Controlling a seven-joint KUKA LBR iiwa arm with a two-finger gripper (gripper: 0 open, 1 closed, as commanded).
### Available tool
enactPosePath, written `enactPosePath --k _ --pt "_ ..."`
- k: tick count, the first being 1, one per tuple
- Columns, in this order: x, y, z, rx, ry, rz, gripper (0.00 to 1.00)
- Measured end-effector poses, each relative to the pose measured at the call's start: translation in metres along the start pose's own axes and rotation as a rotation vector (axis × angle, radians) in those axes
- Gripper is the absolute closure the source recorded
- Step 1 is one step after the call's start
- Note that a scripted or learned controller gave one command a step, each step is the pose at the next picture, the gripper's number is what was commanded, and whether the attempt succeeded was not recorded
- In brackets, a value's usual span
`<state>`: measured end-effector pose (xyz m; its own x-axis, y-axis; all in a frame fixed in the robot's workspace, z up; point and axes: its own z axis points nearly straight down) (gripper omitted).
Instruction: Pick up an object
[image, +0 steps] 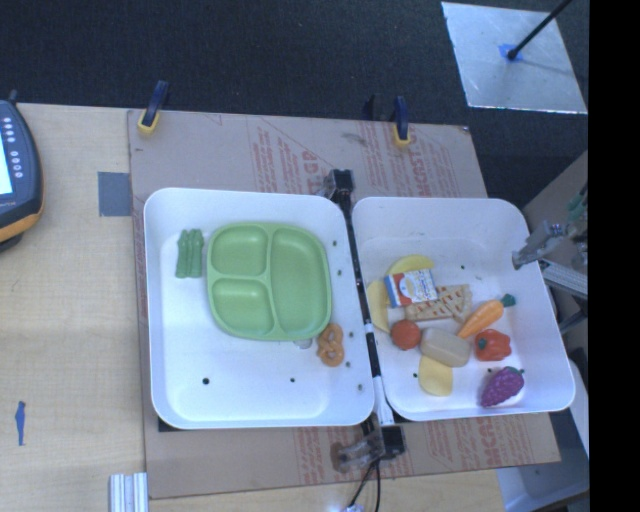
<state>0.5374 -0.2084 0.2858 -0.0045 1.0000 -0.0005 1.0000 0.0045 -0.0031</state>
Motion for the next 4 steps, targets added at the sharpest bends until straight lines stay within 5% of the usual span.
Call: enactPosePath --k 1,2,3,4 --pt "-0.002 -0.008 0.157 0.016 0.006 0.0 0.0" --pt "0.085 0.015 0.189 -0.021 -0.005 -0.008 0.0" --pt "0.017 -0.009 0.19 -0.01 0.013 -0.01 0.0" --pt "0.092 0.08 0.19 -0.009 -0.001 0.001 0.0"
